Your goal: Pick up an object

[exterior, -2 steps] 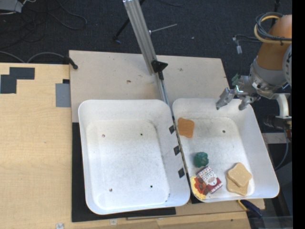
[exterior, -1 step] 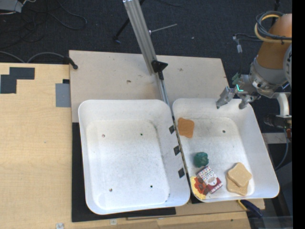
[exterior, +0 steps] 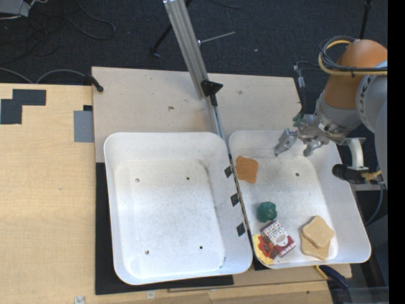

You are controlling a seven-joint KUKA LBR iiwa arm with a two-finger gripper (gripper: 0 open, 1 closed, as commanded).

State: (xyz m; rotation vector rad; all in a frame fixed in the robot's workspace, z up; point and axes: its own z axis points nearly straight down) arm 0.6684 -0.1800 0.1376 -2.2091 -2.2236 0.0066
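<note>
**Desk:** What does the overhead camera catch here?

**Reporter:** A grey KUKA arm with an orange band reaches in from the right. Its pincer (exterior: 297, 142) hangs over the far edge of the right bin (exterior: 342, 198), fingers spread apart and gripping nothing.

**Desk:** And the objects it could pick up?

**Reporter:** All four lie in that right bin. An orange-brown sponge-like square (exterior: 247, 169) sits near the bin's left wall, closest to the pincer. A small dark green lump (exterior: 267, 211) lies further toward the camera. A red-and-white printed packet (exterior: 276, 239) rests at the near-left corner, overlapping something yellow beneath it. Two tan slices that look like toy bread (exterior: 317, 236) are stacked near the front right.

**Desk:** How should the grasp be done well?

**Reporter:** In my judgement the orange square is the easiest target: it lies alone and flat. The pincer should centre above it, keep the fingers wide, descend straight, and close across its narrower side.

**Desk:** What stands in the way?

**Reporter:** The square lies just beside the wall between the bins, where black clips (exterior: 231, 198) join them, so a finger could catch there. The slanted aluminium rail (exterior: 190, 46) rises behind the tabletop (exterior: 145, 106), well apart from the path. The left bin (exterior: 168, 201) holds no objects.
</note>
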